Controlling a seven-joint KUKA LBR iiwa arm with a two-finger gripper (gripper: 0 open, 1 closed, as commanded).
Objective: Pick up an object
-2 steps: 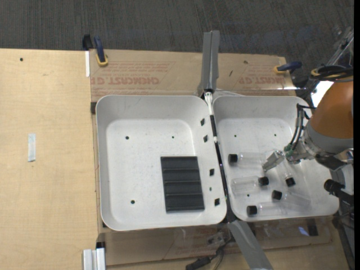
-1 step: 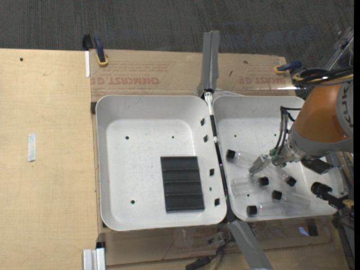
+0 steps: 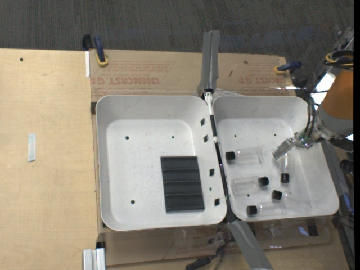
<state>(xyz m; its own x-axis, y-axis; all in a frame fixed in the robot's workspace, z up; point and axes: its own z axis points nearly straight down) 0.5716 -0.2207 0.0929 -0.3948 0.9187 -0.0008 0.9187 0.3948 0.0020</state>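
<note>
No vial has been lifted yet. The gripper (image 3: 283, 151) is poised over the right bin (image 3: 315, 114), above the clear black-capped vials (image 3: 247, 156); how the jaws stand cannot be told. The grasp remains undone.

This looks like a robotics lab or test cell: a plywood table (image 3: 45, 151) carries two white bins (image 3: 112, 151) over a cardboard sheet (image 3: 146, 75) held by spring clamps (image 3: 100, 52), with dark carpet (image 3: 169, 10) beyond.
</note>
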